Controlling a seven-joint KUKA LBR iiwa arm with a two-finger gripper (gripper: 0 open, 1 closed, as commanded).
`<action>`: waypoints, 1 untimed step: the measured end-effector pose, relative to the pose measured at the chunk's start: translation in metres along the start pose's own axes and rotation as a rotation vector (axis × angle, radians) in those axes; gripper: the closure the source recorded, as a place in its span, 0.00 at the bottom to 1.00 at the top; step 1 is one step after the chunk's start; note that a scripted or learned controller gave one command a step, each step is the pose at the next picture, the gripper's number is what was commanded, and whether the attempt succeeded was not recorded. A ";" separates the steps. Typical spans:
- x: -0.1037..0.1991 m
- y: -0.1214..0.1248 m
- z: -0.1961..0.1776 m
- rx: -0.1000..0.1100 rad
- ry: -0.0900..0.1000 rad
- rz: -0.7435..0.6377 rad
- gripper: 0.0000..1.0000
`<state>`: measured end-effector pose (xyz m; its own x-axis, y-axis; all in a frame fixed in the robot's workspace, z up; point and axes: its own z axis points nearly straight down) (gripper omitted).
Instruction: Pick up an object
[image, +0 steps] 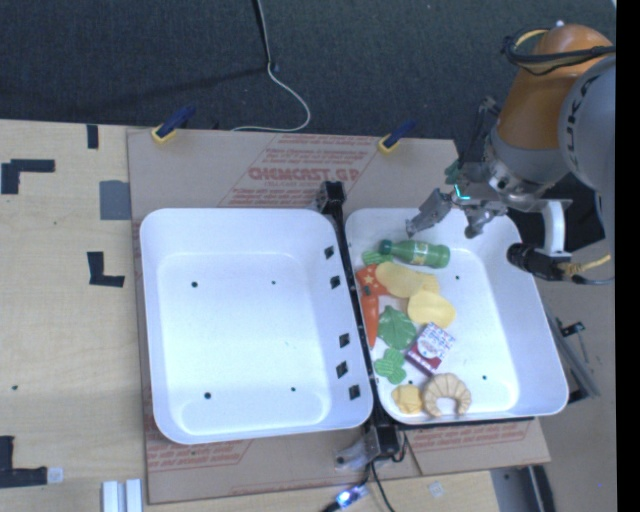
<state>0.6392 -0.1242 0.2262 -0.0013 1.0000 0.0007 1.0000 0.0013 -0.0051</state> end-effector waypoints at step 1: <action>0.024 0.027 0.121 0.000 -0.003 0.004 0.00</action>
<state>0.6651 -0.1004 0.1050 0.0024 1.0000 -0.0020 1.0000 -0.0024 -0.0049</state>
